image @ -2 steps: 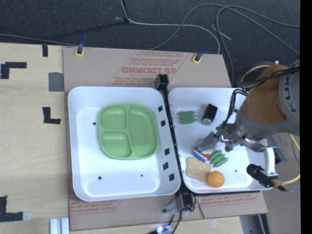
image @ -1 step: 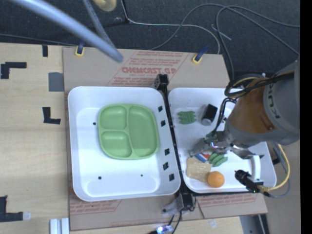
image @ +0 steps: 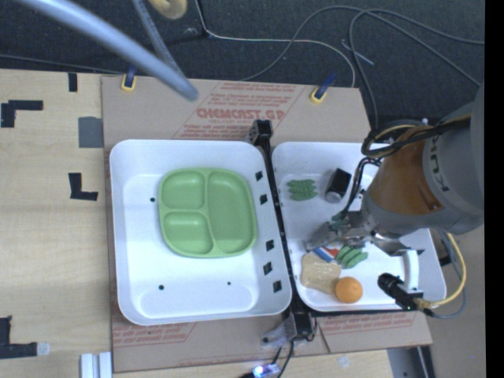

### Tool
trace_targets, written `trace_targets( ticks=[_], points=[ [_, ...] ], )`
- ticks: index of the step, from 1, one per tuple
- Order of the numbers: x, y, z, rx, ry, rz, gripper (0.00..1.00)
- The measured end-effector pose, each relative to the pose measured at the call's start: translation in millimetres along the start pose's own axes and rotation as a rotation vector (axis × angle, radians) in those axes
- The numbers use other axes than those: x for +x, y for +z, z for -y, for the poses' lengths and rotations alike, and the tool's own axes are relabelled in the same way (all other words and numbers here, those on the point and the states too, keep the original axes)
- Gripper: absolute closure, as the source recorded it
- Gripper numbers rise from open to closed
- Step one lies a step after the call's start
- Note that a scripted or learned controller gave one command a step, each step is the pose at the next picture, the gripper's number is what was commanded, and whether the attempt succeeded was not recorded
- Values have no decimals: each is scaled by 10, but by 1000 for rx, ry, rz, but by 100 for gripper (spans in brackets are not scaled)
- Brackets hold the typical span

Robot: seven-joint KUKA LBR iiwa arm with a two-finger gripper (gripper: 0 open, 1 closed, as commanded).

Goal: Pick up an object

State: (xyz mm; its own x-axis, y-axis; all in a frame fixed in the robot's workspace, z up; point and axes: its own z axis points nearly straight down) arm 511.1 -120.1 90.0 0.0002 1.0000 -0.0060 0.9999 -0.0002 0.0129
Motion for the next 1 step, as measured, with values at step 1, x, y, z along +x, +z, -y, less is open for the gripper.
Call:
trace_targets(
  ticks=[1],
  points=[
    [-15,-137,-40,-14,0,6,100]
  ],
)
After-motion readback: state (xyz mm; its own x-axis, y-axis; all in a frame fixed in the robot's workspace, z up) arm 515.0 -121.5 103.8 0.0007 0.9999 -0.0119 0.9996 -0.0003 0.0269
